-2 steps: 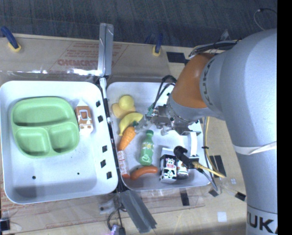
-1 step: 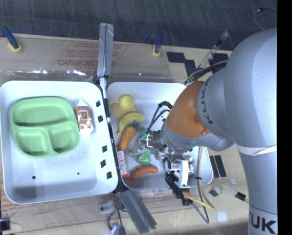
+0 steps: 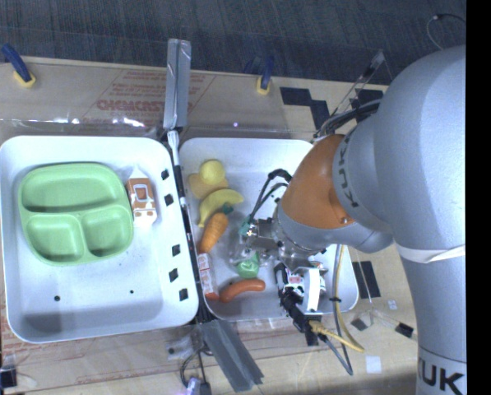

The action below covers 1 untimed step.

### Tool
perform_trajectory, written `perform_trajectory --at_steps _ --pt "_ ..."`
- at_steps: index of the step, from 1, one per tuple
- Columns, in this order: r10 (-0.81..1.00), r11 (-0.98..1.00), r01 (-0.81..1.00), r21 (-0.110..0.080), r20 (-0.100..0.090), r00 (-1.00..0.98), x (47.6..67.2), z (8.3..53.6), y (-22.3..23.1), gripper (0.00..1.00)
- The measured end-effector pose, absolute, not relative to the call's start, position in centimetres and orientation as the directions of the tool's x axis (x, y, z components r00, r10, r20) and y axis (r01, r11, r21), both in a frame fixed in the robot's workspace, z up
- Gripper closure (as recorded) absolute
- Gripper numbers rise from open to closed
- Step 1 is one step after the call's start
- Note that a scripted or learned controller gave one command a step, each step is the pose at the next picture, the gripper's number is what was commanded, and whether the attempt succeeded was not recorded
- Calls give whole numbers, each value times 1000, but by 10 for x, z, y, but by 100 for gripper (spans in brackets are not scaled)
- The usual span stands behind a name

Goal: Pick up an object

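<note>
Right now the claw [image 3: 257,249] hangs low in the right bin [image 3: 229,151], its grip impossible to tell, just above a small green toy [image 3: 247,266] at its six o'clock, probably light, hard plastic, best pinched across its middle.

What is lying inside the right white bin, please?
In the right bin: a yellow toy, a banana, a carrot, a green piece, a sausage. The arm covers the bin's right part.
</note>
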<state>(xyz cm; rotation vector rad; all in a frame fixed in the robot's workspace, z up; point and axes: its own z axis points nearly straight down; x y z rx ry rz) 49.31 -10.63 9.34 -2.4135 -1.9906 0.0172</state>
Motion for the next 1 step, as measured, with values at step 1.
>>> perform_trajectory --at_steps 1 --pt "988 -153 988 -2 0 153 482 240 -69 100"
